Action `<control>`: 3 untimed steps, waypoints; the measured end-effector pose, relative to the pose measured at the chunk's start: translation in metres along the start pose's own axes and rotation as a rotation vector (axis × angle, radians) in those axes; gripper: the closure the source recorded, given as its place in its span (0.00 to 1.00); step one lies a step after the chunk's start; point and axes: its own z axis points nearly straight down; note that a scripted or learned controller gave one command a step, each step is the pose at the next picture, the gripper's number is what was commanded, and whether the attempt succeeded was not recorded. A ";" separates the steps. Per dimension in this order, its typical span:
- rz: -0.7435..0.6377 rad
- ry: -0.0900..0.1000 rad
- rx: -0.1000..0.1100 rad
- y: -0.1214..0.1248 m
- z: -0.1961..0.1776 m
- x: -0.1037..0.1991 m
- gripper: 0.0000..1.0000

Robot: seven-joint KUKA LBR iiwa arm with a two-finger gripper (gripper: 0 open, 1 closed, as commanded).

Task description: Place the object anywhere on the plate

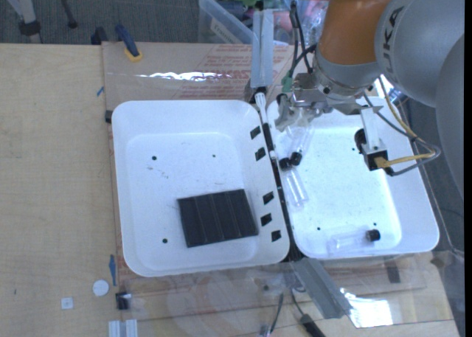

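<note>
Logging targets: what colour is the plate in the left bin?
Black, with ridges; the plate shows in the camera view.

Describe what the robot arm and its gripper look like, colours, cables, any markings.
The arm is bulky, rounded and light grey, with a glossy orange band above the wrist and dark lettering on the grey shell. Black and yellow cables run over it. The gripper is a small metallic assembly with pale, partly see-through jaws.
</note>
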 end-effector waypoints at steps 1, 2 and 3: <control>-0.354 0.000 -0.001 -0.029 -0.057 0.067 1.00; -0.310 0.001 0.005 -0.086 -0.068 0.121 1.00; -0.326 0.000 0.002 -0.043 -0.026 0.172 1.00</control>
